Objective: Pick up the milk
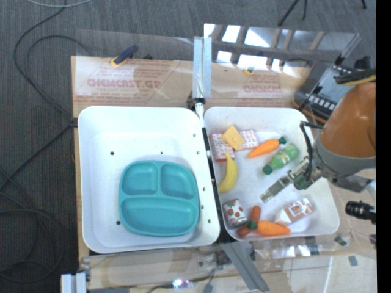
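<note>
The milk (pixel 297 210) is a small white carton with red-orange print. It lies on its side near the front right corner of the right bin (pixel 317 118). My gripper (pixel 273 191) hangs over the middle of that bin, just up and left of the milk, pointing down and to the left. Nothing shows in its grasp, and a small gap separates it from the carton. The arm's orange band (pixel 351 124) rises at the right edge.
Around the gripper lie a green bottle (pixel 281 159), a carrot (pixel 266 148), a banana (pixel 230 173), a cheese wedge (pixel 232 137), a small can (pixel 234 212) and another carrot (pixel 270 227). The left bin (pixel 98 139) holds a teal divided plate (pixel 160 197).
</note>
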`<state>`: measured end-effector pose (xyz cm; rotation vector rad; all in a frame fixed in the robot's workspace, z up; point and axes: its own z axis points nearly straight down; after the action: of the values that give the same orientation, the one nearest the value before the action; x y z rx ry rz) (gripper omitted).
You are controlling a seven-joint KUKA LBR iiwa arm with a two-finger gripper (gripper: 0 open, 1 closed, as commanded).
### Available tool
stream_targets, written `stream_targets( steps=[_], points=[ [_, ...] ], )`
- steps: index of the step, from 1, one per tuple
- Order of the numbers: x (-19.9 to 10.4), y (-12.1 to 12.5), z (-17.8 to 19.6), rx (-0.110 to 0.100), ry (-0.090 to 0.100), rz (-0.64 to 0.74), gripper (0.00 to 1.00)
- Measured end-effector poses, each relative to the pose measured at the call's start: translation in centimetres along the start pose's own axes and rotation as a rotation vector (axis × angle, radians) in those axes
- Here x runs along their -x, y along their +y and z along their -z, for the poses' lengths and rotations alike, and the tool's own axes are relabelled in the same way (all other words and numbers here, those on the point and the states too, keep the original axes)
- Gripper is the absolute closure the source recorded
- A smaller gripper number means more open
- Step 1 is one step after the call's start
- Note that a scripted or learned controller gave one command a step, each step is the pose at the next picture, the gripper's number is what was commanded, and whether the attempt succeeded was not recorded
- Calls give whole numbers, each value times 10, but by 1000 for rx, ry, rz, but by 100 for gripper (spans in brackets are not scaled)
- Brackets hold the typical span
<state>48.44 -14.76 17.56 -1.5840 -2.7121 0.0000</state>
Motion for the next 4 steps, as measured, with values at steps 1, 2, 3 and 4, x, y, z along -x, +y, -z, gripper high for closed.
stream_targets(
  steps=[1,2,3,4],
  points=[
    [65,-36,-75,1,0,-38,0],
    [64,-35,-67,1,2,-37,100],
    [-7,4,13,0,-1,-136,100],
    [3,13,97,-2,-3,-431,100]
  ],
)
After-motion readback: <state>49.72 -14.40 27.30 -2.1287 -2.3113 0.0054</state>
